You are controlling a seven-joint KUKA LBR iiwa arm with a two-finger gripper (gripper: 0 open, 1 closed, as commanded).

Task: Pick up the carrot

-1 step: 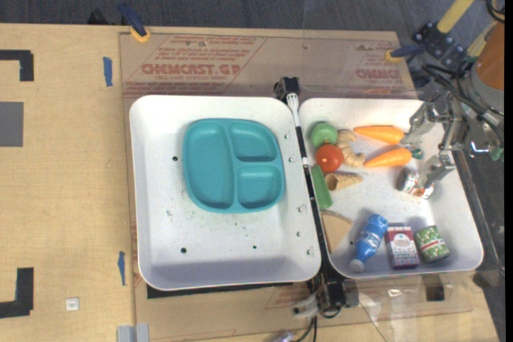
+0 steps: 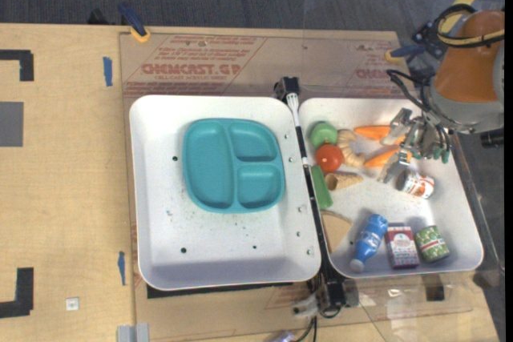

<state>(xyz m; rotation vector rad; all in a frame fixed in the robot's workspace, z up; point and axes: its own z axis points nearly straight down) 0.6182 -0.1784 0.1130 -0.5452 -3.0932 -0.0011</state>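
From my remote seat I see two white bins side by side; the left bin (image 2: pixel 152 196) carries a teal divided plate (image 2: pixel 234 164) near its centre; the right bin (image 2: pixel 469 236) is cluttered.

The carrot (image 2: pixel 373 132) lies at about 12 o'clock in the right bin, close to the far wall, orange, pointing roughly 3 to 9; a second orange piece (image 2: pixel 378 160) sits just toward 6 o'clock of it, I can't tell what it is.

The gripper (image 2: pixel 410 148) hangs at about 2 o'clock in the right bin, just beside the carrot's 3 o'clock end; metal fingers are blurred against the clutter, so whether they are parted or clenched I cannot tell; nothing visibly sits between them.

Around 10 o'clock in that bin: a green round item (image 2: pixel 323 131), a red tomato-like ball (image 2: pixel 329 157) beside it, a beige lumpy piece (image 2: pixel 347 142) touching both.

At 3 o'clock a small red-and-white can (image 2: pixel 418 187); at 6 o'clock a blue bottle (image 2: pixel 368 239), tilted, a red box (image 2: pixel 401 246) just beside it, then a green can (image 2: pixel 431 243).
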